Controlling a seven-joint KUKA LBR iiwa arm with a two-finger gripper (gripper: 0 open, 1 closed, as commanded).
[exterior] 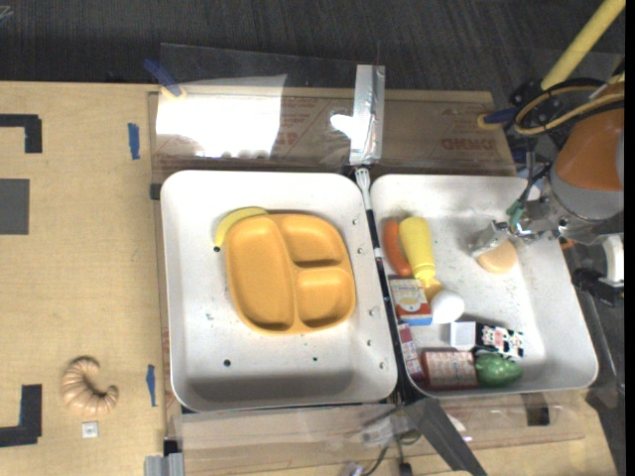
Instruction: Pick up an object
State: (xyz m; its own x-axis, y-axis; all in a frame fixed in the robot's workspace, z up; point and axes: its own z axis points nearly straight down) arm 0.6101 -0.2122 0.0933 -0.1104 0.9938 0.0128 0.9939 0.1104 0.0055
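White plastic forms the two shallow bins, and we record them first as the largest items: the right bin (556,296) lies under the gripper (493,238), and the left bin (189,266) sits well to its left, past the shared divider wall. In the left bin rests an orange divided tray (288,271) with a yellow banana (236,220) tucked at its far-left corner. Left of the gripper, along the divider, we note a yellow bottle (420,249) beside an orange carrot-like piece (396,246); nearer the camera from the gripper lie a white ball (447,307), a cow-patterned carton (501,340), a red can (448,367) and a green pepper (498,369), packed close together. The smallest item of concern is the peach-coloured object (499,257), which lies just beside and below the fingertips, touching or nearly so. We cannot tell from this view whether the fingers are spread or closed, nor whether anything sits between them. We judge the object to be light, rounded and possibly smooth, hence liable to roll or squirt out; a hold across its middle, at the widest part, appears soundest. Open bin floor surrounds it on the far and right sides, giving room to descend. The right wall stands near the wrist, and the cluttered group toward the camera is well apart, so we assess interference risk as low.
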